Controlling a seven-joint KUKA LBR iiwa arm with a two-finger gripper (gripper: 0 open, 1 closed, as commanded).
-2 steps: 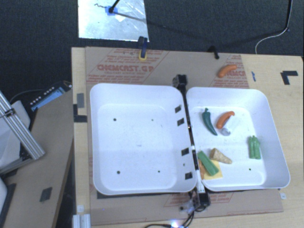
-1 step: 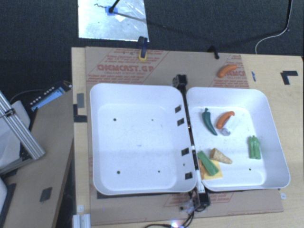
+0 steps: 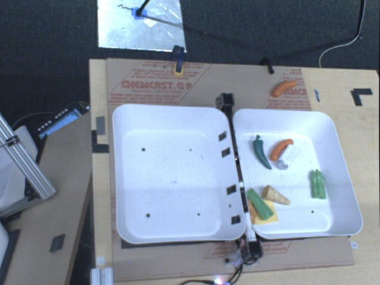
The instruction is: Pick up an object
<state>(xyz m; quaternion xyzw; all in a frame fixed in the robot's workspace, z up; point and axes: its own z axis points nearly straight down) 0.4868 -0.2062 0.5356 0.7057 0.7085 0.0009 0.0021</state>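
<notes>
Pincer state: cannot tell from this frame, so no grasp can be claimed. Task reads as not started: nothing is lifted, every candidate lies flat. All but one sit in the right bin (image 3: pixel 333 124): dark green pepper (image 3: pixel 259 151) just beside an orange piece (image 3: pixel 281 149), with a small grey bit (image 3: pixel 281 164) touching that piece's lower end; green pods (image 3: pixel 318 184) alone near the right wall, well apart from the rest; tan wedge (image 3: pixel 276 195) next to a green stick (image 3: pixel 259 203) that lies on a yellow slab (image 3: pixel 268 214) by the divider. A second orange piece (image 3: pixel 284 88) lies outside the bins on the board (image 3: pixel 154 83), behind the right bin. Whole job is left: approach, close on one item, lift. Judgement: the pods are the cleanest target, since the cluster by the divider is crowded. The left bin (image 3: pixel 126 119) and right bin touch side by side, joined by black clips (image 3: pixel 225 153), on a tan board with red lettering. Yellow clamp (image 3: pixel 178 61) holds the board's far edge. Floor is dark carpet with a foil sheet (image 3: pixel 141 16) on it; a white cable (image 3: pixel 341 43) runs at top right, an aluminium rail (image 3: pixel 24 165) at left.
</notes>
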